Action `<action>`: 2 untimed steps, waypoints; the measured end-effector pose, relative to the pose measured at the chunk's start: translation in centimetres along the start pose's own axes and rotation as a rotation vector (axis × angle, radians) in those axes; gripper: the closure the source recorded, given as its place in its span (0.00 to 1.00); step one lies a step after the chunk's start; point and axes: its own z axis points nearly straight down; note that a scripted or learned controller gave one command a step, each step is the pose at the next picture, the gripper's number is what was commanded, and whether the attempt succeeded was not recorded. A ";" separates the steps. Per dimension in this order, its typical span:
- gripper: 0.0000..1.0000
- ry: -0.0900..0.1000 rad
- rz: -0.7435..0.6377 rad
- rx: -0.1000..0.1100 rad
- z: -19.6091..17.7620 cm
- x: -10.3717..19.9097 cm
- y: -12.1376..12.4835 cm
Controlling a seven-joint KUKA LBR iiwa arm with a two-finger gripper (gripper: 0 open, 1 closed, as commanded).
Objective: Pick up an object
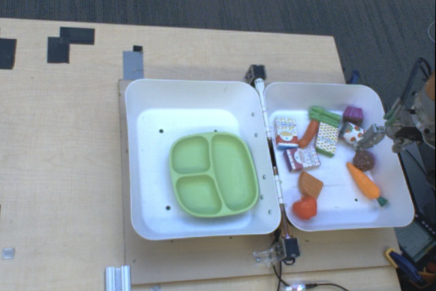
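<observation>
My gripper (pixel 385 140) hangs over the right rim of the right bin (pixel 402 215), its fingers spread and nothing between them. Its left fingertip (pixel 372 137) is just right of a small white toy with red and green marks (pixel 350 134). A dark round plum (pixel 364 160) lies just below that finger, and an orange carrot (pixel 365 182) lies below the plum. A purple block (pixel 353 114) and a green vegetable (pixel 325 115) sit at the bin's far side.
The right bin also holds a small white box (pixel 285 132), a patterned packet (pixel 327 139), a maroon packet (pixel 302 159), an orange slice (pixel 310 184) and a red tomato (pixel 305 208). The left bin (pixel 143 146) holds a green divided plate (pixel 214 174).
</observation>
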 end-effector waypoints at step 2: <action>1.00 -0.004 0.000 -0.016 9.6 2.7 -2.9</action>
